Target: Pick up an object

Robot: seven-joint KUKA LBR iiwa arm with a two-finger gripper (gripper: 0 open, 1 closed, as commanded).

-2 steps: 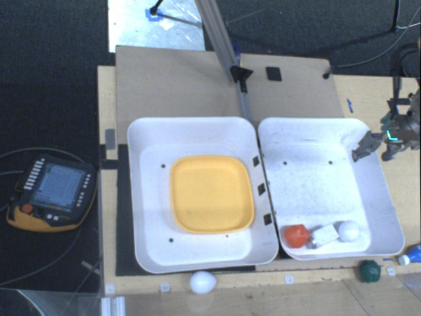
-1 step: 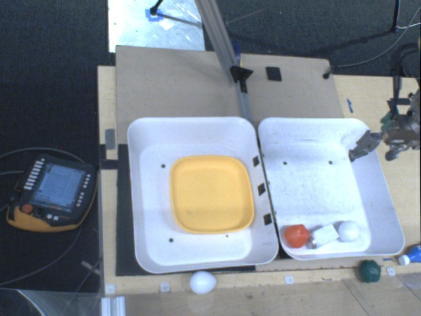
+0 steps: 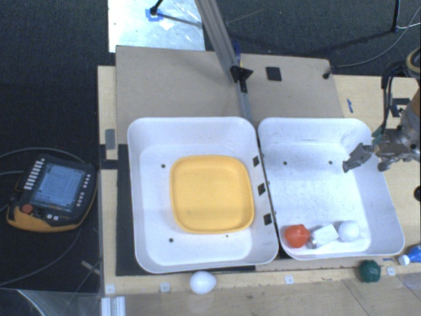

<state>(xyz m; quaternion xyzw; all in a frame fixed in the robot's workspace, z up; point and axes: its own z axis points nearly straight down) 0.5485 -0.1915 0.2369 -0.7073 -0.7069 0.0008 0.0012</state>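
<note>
We see the arm (image 3: 409, 120) cut off by the right edge, so most of its body is lost to us. The small white item (image 3: 325, 235) between the orange ball (image 3: 296, 236) and the white ball (image 3: 348, 230) is too small to identify.

The light over my worktop (image 3: 197, 78) is even and fairly bright, falling from above. Both white bins come close to washing out; the left bin (image 3: 148, 143) and the right bin (image 3: 309, 137) lose surface detail in their floors. The yellow plate (image 3: 212, 193) throws only a faint, soft shadow. At the far left a floor patch (image 3: 138, 12) glares pale blue-white. The dark carpet (image 3: 46, 78) around stays dim and grainy. The whole picture is soft; my pincer (image 3: 358, 157) at the right looks smeared, its edges unclear.
</note>
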